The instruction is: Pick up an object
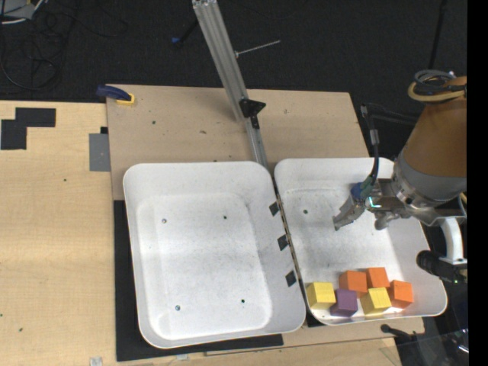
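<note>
White bins (206, 204) sit on a tan tabletop (53, 227); the blocks are orange (353, 280), yellow (322, 293) and purple (347, 302); the arm (435, 147) shows orange above grey

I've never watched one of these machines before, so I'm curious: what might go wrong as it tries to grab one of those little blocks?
1. The blocks are packed together in the right bin's near corner, so the hand may nudge neighbours or catch two.
2. They lie against the bin's rim, so the hand could bump the wall coming down.
3. The hand hovers well away from them, over bare floor, so closing there would catch nothing.
</note>
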Tool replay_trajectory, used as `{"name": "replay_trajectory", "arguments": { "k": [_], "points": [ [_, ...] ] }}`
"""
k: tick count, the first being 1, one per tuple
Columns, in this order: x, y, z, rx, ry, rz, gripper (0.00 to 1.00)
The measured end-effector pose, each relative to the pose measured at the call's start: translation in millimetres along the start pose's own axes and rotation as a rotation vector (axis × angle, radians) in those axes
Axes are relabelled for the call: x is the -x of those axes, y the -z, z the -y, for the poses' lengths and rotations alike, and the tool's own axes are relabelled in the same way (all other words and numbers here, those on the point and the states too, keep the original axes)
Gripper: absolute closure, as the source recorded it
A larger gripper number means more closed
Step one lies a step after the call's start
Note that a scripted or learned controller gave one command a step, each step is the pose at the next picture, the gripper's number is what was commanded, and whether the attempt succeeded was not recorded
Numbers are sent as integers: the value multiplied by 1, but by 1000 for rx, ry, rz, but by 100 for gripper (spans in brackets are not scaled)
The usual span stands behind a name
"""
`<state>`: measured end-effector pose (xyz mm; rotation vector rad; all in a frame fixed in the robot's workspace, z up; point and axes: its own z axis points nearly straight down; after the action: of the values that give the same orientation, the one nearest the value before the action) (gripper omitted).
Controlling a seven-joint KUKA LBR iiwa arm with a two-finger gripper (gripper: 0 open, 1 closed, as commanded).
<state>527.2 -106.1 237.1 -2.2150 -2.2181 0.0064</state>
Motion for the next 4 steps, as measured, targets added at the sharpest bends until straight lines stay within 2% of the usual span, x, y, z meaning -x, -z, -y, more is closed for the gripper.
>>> {"name": "replay_trajectory", "arguments": {
  "k": [1,2,3,4],
  "points": [
    [2,2,0,5,-6,1,0],
    [-4,-57,8,-2,-2,0,0],
    [-10,-117,2,-3,-4,-1,0],
    [-10,-145,1,5,-6,0,0]
  ]
}}
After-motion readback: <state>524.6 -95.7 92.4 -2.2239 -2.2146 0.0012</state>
